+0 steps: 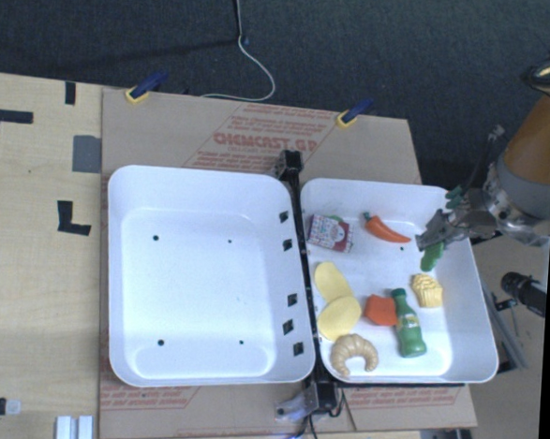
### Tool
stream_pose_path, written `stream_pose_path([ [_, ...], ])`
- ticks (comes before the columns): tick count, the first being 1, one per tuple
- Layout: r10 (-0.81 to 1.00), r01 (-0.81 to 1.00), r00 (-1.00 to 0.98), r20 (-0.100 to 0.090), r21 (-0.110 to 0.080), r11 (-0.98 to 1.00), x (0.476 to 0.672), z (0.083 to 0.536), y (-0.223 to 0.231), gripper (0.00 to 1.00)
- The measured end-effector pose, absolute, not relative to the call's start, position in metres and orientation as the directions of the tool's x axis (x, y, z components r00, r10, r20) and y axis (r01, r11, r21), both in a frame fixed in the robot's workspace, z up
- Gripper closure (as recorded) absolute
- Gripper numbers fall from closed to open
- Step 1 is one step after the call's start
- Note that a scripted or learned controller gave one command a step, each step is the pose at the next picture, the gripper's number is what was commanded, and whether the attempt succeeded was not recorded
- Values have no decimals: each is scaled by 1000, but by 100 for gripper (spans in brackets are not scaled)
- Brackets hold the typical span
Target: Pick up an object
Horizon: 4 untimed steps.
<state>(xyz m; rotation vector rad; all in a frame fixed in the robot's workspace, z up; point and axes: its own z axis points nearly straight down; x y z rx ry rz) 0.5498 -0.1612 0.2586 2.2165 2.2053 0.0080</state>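
Gripper [437,234]: dark, at the end of the grey arm [526,189], over the right-hand part of the right bin [463,354], just inside its right wall.
Grip state: cannot tell whether it is wide, narrow or holding anything; the tip is dark and blurred against the bin floor.
Green piece [430,259]: small, directly below the gripper tip and touching or overlapped by it; I cannot tell whether it is gripped. Its long axis runs up and down the view, upper end at the gripper, lower end toward the near rim.
Orange pepper [387,231]: just left of the gripper, lying on the bin floor. Long axis nearly level, green stem end away from the gripper, pointed end toward it.
Yellow ridged piece [427,290]: just below the green piece, nearer the camera than the gripper.
Green bottle [408,334]: further below the gripper, slightly left, lying down, long axis almost up and down the view, narrow neck toward the gripper.
Orange-red piece [379,310]: touching the bottle's left side.
Red packet [329,232]: well left of the gripper, by the wall between the 2 bins.
Yellow ovals [333,282]: 2 of them, below the packet, one overlapping the other.
Croissant [355,353]: far below and left of the gripper, ends curling down toward the near rim.
Left bin [117,189]: beyond the packet, well apart from the gripper.
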Motion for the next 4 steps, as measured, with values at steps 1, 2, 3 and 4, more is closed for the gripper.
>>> stream_pose_path([
  [1,1000,1000,-6,-2,10,6,582,354,-119,100],
  [2,1000,1000,-2,-2,-1,2,580,358,-121,100],
  [3,1000,1000,-5,-1,9,5,600,438,-102,100],
  [4,1000,1000,-3,-5,13,3,662,541,-101,100],
])
